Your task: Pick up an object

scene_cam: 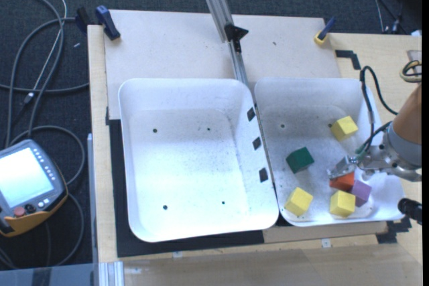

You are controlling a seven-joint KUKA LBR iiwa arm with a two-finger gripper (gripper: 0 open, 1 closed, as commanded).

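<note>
Over the right bin (315, 87), the gripper (343, 169) sits low on the red block (342, 179); can't tell the jaws' state. 3 yellow blocks (344, 126), 1 green block (299, 159), 1 purple block (361, 191) lie around it.

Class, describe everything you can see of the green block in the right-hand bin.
The green block is a small dark green cube with a matte, foam-like or painted look, sitting turned at a slant on the speckled floor of the right bin, near the middle. It stands alone, touching no other block. A yellow block lies nearer the front rim, and the gripper is off to its right, apart from it.
</note>
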